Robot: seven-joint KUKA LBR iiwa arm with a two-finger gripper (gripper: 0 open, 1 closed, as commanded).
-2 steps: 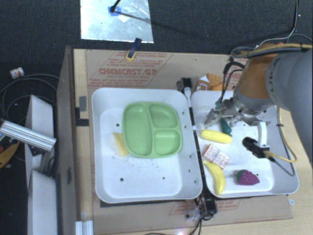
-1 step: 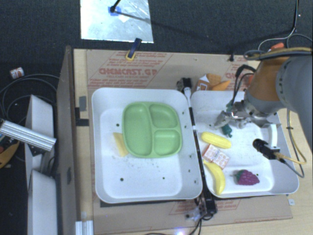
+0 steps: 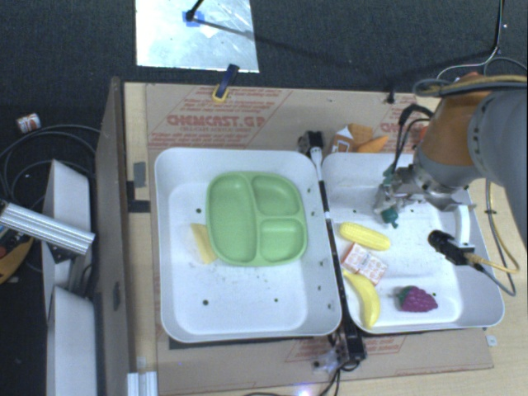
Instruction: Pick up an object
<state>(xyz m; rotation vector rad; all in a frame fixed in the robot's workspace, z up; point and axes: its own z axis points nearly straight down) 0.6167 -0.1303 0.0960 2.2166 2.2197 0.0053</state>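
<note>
Bin point(image 3: 487, 304) contents: banana point(image 3: 365, 297), corn point(image 3: 365, 236), grapes point(image 3: 417, 299).

The table point(image 3: 247, 110) is covered by a brown printed cardboard sheet. Two shallow white bins sit on it side by side, touching along their inner rims: the left bin point(image 3: 177, 246) and the right bin point(image 3: 483, 304). A small blue and yellow tool point(image 3: 224, 83) lies near the cardboard's far edge.
</note>
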